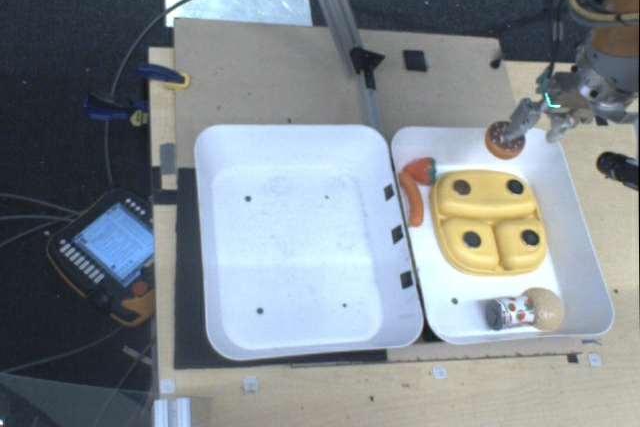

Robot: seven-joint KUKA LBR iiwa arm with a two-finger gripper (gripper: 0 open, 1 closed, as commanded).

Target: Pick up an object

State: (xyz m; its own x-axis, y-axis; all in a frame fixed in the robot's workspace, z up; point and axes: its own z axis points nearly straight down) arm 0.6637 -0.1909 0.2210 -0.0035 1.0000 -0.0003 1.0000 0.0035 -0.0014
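1. The gripper (530,115) sits at the far right corner of the right bin (580,215), reaching in from the right, with its light-grey fingers pointing down toward a small round brown object, possibly a toy doughnut (505,139).
2. The doughnut lies at the tip of the fingers, touching or just beside them. I cannot tell whether it is between them, nor how far apart they stand, so no grasp can be claimed.
3. The other candidates rest untouched in the same bin: a yellow moulded piece with 4 dark spots (488,220) in the middle, an orange toy carrot (414,190) just beside its left edge, and a small can (510,313) touching a beige ball (542,307) near the front rim.
4. The left bin (295,240) holds nothing to pick.
5. Judgement: the approach looks complete, while closing and lifting clear of the bin are left.
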